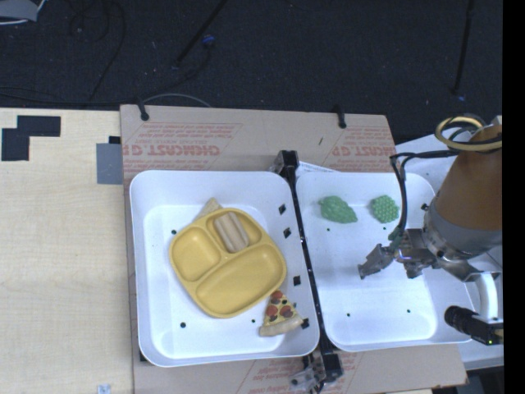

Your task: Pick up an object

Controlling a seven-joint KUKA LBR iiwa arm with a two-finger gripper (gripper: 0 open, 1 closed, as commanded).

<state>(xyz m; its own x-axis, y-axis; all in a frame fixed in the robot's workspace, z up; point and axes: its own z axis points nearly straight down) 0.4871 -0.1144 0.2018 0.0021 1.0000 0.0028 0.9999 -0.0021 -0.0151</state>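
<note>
The task names no single object, so the nearest candidates are two green pieces in the right bin (344, 335). One is a flat green leafy piece (337, 210) in the upper part of that bin, and the other is a rounder green bumpy piece (384, 208) just to its right, apart from it. Both lie on the white floor of the bin, and nothing touches them.

The end effector (379, 263) is over the same right bin, below the two green pieces and a bit nearer to the bumpy one. Its dark fingers (371, 266) point toward the middle of the bin. I cannot tell if the fingers are spread or pressed together, because they look like one dark shape from this angle. No object is seen between them, and whether the tips touch the bin floor is not clear. A dark cable (400, 189) runs from the arm (472, 195) past the bumpy piece.

In the left bin (152, 220), left of the right bin, there is a yellow divided plate (238, 281) with a tan sausage-like piece (232, 231) in its upper compartment. A toy pizza slice (280, 315) lies just below the plate's lower right edge. Both bins stand on a cardboard sheet (246, 142) on the desk (57, 261).
</note>
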